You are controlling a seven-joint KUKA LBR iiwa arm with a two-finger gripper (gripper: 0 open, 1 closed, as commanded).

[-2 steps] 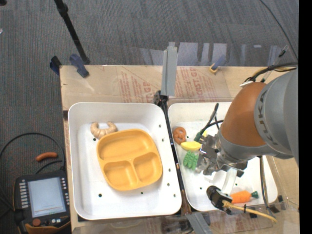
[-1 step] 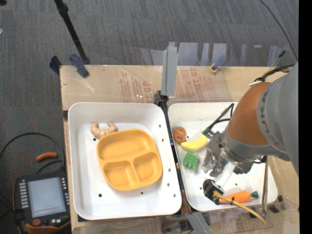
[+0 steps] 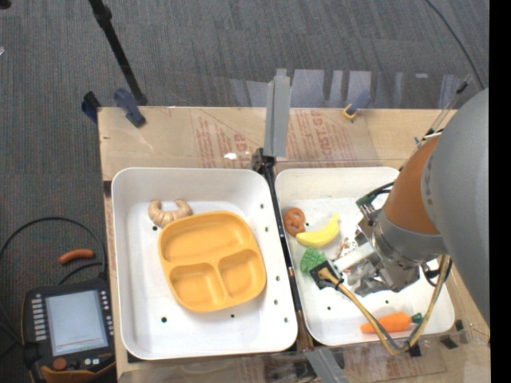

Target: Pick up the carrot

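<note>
Near the right bin's point(image 3: 315, 183) front edge, the carrot point(image 3: 386, 323) lies just below the hand point(image 3: 363, 276); its state I cannot tell.

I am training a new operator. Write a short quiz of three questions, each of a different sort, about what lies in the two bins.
1. True or false: the orange carrot with a green top lies in the left white bin.
2. What touches the yellow three-compartment plastic tray? A) tan croissant B) yellow banana C) brown pretzel
3. Fill in: the carrot lies near the ___ edge of the right white bin.

Key: 1 false; 2 A; 3 front (nearest the camera).
</note>
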